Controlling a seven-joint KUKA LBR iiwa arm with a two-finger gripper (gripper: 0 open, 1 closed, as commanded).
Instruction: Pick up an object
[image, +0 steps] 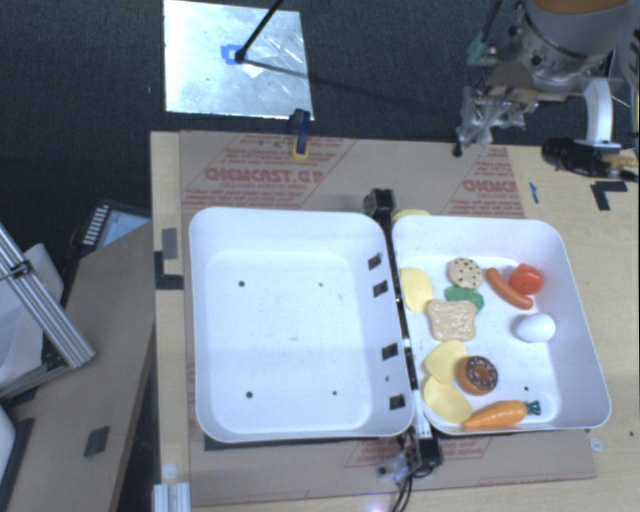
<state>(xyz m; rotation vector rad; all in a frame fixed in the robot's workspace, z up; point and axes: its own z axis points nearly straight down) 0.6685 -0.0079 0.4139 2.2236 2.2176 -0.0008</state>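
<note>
Left bin (290, 330): white, shallow, bare floor as far as we can see.

Right bin (572, 290): holds all the toy food. Going across we note a pale yellow piece (415, 288) against the divider, two more yellow slices (446, 358) lower down, a slice of toast (452, 320), a speckled cookie (464, 271) sitting over something green (464, 296), a chocolate doughnut (478, 374), a carrot (497, 413) along the near wall, a sausage (508, 288), a tomato (527, 278) touching the sausage's far end, and a white egg (535, 327) furthest right. Another yellowish object (409, 214) pokes out just behind the bin's far rim; we cannot say what it is.

Gripper (478, 128): above the bench beyond the right bin's far edge, well apart from every item. Nothing sits between its tips. Whether it is released or clenched we cannot tell; the tips are small and blur together against the board.

Progress, as we judge it: nothing picked yet. No item is lifted. Choosing a target, descending, closing and raising all remain.

Hard to read: the arm is cut off by the top edge; the green piece is mostly covered by the cookie; the lower yellow slices overlap, so their count is uncertain.
</note>
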